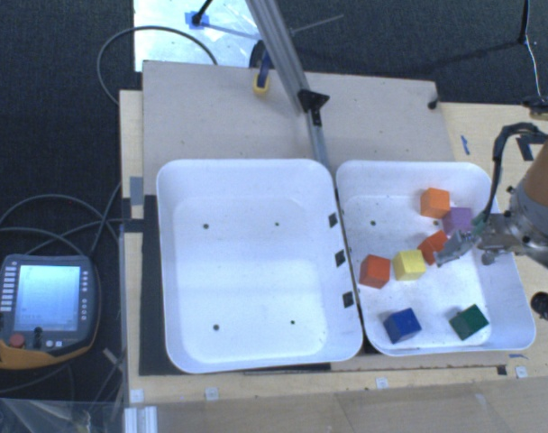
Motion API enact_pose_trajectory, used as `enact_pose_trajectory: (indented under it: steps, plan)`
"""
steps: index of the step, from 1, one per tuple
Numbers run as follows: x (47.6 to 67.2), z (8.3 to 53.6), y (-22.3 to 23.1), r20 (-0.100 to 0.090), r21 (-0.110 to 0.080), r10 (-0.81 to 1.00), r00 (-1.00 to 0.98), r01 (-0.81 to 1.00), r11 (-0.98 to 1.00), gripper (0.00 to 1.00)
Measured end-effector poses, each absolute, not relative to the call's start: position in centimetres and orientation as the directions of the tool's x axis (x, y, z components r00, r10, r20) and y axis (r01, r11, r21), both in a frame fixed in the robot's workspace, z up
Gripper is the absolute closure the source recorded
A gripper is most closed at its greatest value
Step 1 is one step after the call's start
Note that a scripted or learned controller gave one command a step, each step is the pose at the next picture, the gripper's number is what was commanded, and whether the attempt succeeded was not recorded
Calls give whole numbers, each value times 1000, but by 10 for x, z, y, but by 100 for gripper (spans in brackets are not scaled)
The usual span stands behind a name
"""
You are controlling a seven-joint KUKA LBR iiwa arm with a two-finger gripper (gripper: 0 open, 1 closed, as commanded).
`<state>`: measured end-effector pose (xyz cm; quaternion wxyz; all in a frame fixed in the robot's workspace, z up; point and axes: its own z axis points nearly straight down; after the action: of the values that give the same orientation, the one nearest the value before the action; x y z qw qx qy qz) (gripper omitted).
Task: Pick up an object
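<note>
Reaching in from the right edge of the frame, the arm (544, 197) is stretching leftward over the right-hand bin (508, 332), with its grey wrist low above the bin's middle right. The gripper (450, 253) is pointing left and a little downward, its tip lying among the cluster of blocks at the bin's centre. The picture is too blurred there to tell how the gripper is set, or to tell a block in its grasp.

The blocks are all sitting in the right-hand bin. An orange block (435, 202) is lying toward the upper middle, with a purple block (458, 218) just below and to its right, close against the gripper's body. A red-orange block (433, 244) is sitting right at the gripper's tip, seemingly touching it. A yellow block (409, 264) is resting just below-left of that, and another orange block (375, 271) is lying beside the yellow one, nearer the bin's left wall. A blue block (402, 324) and a green block (470, 321) are sitting apart along the bin's lower part.

The left-hand bin (247, 179) is lying beside it, in the middle of the frame.
</note>
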<state>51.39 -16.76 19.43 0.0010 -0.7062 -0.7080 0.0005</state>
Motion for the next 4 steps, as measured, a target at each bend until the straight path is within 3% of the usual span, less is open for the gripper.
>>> enact_pose_trajectory:
  steps: [2,3,4]
  plan:
    - [512,88,-160,1,-3,1000,-2,1000,2,0]
    - [514,101,-160,0,4,1000,-4,1000,4,100]
    - [509,147,-160,-2,6,1000,-3,1000,4,100]
